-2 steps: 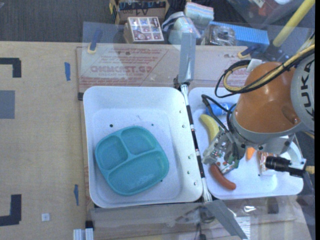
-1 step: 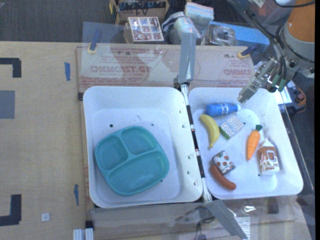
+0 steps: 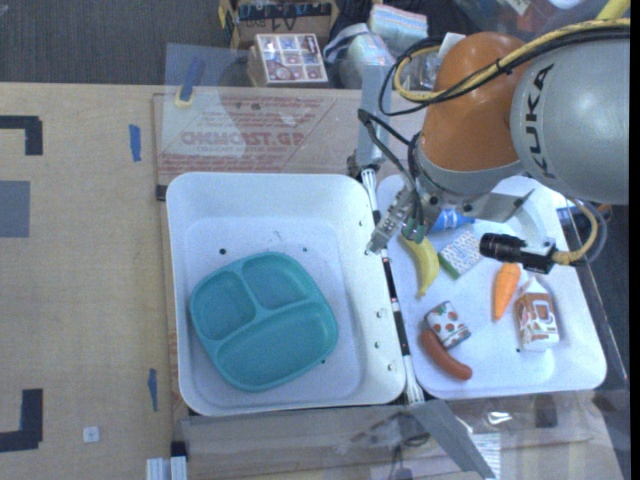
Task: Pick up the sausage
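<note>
**Sausage low in right bin, gripper up-left of it**

Near edge of frame, right bin (image 3: 590, 368): one sausage (image 3: 444, 355) lying flat at lower left of the bin floor, close to the wall shared with the left bin. Long axis slanted, upper left to lower right. Touching or just beside its upper end: one small printed can (image 3: 447, 325). Cannot tell which from this angle.

Same bin, further up: one carrot (image 3: 505, 290), roughly upright in frame; one small carton (image 3: 537, 320) just right of it; one banana (image 3: 424, 262) curving down toward the can; one small printed packet (image 3: 461, 252) right of the banana. Six items counted in the right bin, one of each.

Left bin (image 3: 200, 208): one teal tray (image 3: 264, 319), three compartments, nothing seen in them.

Gripper (image 3: 383, 242) over the divide between the bins, mid-frame, tip pointing down-left. Fingers too small and foreshortened here; wide or narrow cannot be told. Nothing seen held between them.

Key relation: sausage lies down and to the right of the gripper tip, well apart, with banana and can between. Judgement: approach not yet begun on the sausage; closing across the short axis calls for a wrist turn square to that slant, and the can next to it risks a knock.

Far, upper frame: arm (image 3: 520, 118), orange band, cables.
</note>
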`<state>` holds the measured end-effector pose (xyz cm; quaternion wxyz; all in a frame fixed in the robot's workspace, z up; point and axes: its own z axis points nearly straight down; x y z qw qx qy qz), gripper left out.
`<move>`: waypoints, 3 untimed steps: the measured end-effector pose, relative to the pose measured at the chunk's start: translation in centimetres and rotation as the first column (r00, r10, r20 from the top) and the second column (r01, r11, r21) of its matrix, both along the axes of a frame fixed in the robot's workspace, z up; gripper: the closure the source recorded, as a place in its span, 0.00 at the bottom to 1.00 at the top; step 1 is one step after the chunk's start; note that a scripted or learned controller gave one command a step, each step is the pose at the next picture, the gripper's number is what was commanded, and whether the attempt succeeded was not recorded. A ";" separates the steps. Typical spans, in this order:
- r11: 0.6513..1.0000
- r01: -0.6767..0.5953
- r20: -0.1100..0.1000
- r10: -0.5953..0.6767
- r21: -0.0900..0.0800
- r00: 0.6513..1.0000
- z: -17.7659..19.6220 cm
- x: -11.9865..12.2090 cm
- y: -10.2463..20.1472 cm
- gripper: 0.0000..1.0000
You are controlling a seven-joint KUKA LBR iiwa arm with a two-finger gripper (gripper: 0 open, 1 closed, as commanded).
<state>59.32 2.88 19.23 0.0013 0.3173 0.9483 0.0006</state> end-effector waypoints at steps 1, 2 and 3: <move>0.993 0.119 0.000 -0.119 -0.001 0.993 18.7 6.4 -6.2 1.00; 0.993 0.118 0.000 -0.118 -0.001 0.993 18.7 6.4 -6.2 0.00; 0.985 -0.173 0.000 0.173 -0.001 0.985 2.5 4.6 -6.4 0.00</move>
